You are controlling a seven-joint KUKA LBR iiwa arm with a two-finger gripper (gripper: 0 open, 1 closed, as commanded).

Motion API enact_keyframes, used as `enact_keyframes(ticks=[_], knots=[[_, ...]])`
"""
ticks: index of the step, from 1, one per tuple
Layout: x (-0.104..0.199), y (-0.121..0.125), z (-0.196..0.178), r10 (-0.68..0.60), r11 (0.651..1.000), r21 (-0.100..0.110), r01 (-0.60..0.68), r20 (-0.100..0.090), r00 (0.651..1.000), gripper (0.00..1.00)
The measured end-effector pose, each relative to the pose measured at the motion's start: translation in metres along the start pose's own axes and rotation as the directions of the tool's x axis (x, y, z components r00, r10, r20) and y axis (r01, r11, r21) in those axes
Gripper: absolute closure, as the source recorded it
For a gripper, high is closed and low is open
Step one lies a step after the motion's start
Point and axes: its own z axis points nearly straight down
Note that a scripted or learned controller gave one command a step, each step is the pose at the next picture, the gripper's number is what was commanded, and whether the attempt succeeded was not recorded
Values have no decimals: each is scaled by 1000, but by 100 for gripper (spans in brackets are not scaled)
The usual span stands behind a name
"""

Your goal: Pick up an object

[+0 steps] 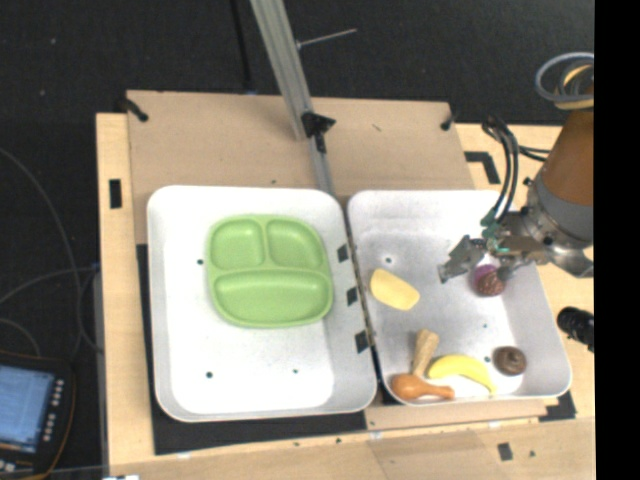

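Grey gripper [472, 261] low over right bin [400, 218], beside purple onion [489, 281]; finger state indeterminate. Yellow banana [462, 370] near front wall.

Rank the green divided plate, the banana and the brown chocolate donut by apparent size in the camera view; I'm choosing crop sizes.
1. green divided plate, by far the largest
2. banana
3. brown chocolate donut, the smallest
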Motion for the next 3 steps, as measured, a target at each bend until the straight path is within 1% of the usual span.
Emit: enact_keyframes(ticks=[1,2,3], knots=[[0,0,0,2,1000,-1,-2,0,1000,0],[-4,6,60,3,1000,7,-3,0,1000,0],[-3,10,122,4,1000,8,-4,0,1000,0]])
